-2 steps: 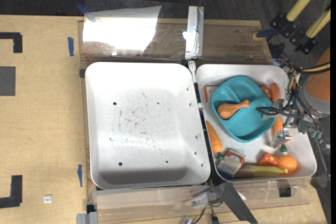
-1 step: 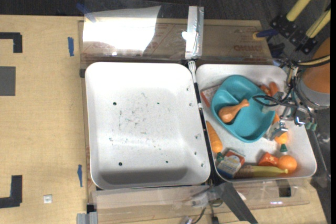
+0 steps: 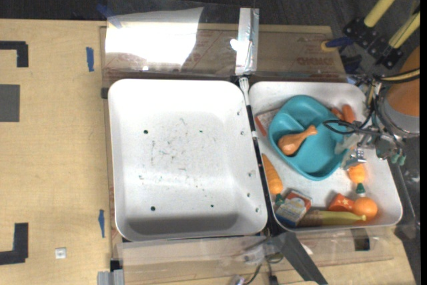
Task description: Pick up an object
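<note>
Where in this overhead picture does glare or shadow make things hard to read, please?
In the camera view, strong glare whitens the clear sheet behind the left bin; a soft shadow darkens that bin's near wall; the gripper at the right bin's far side looks cluttered and slightly blurred, while the teal dish is evenly lit.

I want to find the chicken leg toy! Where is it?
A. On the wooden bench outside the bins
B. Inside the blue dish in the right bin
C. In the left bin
B. The tan drumstick toy lies inside the teal blue dish, which sits in the right bin.
</note>
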Robot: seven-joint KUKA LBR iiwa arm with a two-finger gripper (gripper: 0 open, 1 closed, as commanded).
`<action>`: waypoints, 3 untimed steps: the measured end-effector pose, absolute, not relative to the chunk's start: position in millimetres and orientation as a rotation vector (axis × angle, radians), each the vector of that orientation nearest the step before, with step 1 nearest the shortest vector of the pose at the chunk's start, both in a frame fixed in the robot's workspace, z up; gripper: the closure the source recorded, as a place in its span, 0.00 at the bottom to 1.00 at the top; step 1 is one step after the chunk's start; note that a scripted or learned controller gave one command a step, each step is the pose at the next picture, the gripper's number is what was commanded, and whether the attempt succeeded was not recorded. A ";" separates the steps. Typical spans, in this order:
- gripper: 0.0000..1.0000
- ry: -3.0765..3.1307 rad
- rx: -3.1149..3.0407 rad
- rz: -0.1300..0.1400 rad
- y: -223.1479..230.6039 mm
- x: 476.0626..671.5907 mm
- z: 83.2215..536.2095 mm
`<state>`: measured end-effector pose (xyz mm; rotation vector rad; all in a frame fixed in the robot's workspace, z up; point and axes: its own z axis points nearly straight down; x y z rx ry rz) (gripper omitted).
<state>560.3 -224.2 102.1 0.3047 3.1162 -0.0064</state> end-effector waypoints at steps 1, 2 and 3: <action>1.00 3.109 -0.004 -0.010 -203.5 489.8 96.0; 1.00 3.089 0.548 0.007 -202.1 568.0 88.3; 1.00 3.100 0.543 0.011 -199.4 566.2 95.7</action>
